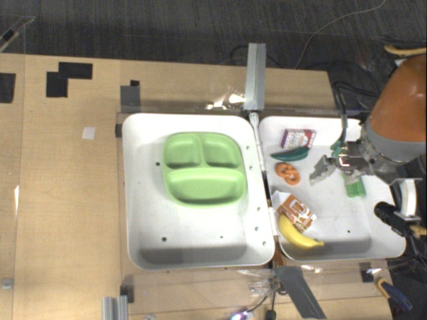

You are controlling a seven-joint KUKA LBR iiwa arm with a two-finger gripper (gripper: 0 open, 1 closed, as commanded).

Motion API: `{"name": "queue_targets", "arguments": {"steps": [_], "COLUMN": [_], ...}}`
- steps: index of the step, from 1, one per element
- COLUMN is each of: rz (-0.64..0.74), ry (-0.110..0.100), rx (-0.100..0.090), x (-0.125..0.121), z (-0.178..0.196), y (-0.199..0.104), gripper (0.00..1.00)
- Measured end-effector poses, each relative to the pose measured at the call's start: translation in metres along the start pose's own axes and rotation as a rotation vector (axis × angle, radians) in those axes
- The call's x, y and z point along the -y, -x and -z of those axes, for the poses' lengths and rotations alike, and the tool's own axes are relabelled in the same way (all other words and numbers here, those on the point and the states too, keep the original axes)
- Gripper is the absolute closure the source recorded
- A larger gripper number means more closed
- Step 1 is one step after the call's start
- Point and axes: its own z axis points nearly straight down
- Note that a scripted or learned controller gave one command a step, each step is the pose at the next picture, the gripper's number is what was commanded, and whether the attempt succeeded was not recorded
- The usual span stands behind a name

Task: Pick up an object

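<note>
Hovering over the right bin [373, 239] with the hand [325, 170] reaching in from the right, fingers spread apart and nothing between them. No grasp made yet, so the pick looks barely begun: approach under way, closing and lifting all left to do.

Lying in that bin, several candidates: a small purple-and-white packet [297, 138] near the far wall, a dark green pepper-like piece [291, 155] just below it, an orange pretzel-shaped item [288, 172] just left of the fingertips, a brown-and-white wrapped snack [297, 213] touching the yellow banana [298, 234] at the near left corner, and a green object [355, 185] close under the wrist, partly hidden. Nearest to the fingertips: the orange piece, slightly apart from them, so probably the target, though that stays a guess.

Sitting in the left bin [143, 245], a green divided tray [203, 167], well apart from the hand and untouched.

Remaining, judged from this: lowering onto one item, closing on it, raising it clear of the bin floor above the tabletop [60, 199].
</note>
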Motion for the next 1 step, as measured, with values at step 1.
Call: {"name": "queue_targets", "arguments": {"steps": [1], "rz": [-0.065], "ry": [0.001], "rx": [0.000], "x": [-0.0622], "z": [-0.1226], "y": [-0.0081], "gripper": [0.00]}}
